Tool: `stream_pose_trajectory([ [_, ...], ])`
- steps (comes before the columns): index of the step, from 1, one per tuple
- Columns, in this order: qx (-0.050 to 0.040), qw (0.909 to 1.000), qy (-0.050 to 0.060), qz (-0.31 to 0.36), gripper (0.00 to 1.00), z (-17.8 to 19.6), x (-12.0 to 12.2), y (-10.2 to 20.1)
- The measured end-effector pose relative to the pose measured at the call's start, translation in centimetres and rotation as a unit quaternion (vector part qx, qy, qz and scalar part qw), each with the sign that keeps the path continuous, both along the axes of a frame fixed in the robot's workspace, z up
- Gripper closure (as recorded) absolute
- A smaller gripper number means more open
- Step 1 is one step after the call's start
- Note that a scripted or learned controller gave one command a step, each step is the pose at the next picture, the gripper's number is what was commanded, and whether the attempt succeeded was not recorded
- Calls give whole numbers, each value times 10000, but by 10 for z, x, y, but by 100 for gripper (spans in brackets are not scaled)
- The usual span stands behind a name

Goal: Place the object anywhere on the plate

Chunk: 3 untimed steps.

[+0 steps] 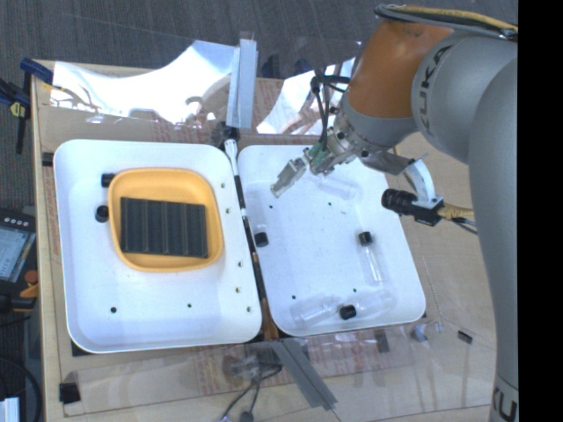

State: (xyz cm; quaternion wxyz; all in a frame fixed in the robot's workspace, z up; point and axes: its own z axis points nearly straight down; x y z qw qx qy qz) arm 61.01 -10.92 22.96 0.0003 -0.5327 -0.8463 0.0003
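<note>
under the slanted camera, the counter (457, 262) is carrying two shallow white bins side by side, with crinkled foil lying behind them. i am watching the jaws (288, 178) hanging over the back of the right bin (308, 236); from here i cannot tell how far apart they are standing, and i am seeing nothing clearly caught between them. the arm (413, 69) is reaching in from the right, its orange band sitting just above the wrist.

working outward, the things to fetch are lying toward the front of that same bin: a clear tube (370, 260) with a dark cap near the right wall, its long axis running roughly front to back, and a second clear tube (330, 309) along the front wall, lying mostly left to right. both are sitting well apart from the jaws, nearer the camera.

the yellow plate (127, 192), carrying a dark ribbed insert (164, 227), is resting in the left bin (88, 297), across the divider from the jaws. i am judging the pick as not yet made, so the next move is calling for a descent forward and right, not leftward.
</note>
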Motion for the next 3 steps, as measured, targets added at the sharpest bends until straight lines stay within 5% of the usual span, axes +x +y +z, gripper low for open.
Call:
stream_pose_trajectory([
  [1,6,9893,16,1457,0,4,-14,72],
  [2,-8,9573,-17,2891,0,21,10,73],
  [3,9,9090,10,4167,0,-38,-1,31],
])
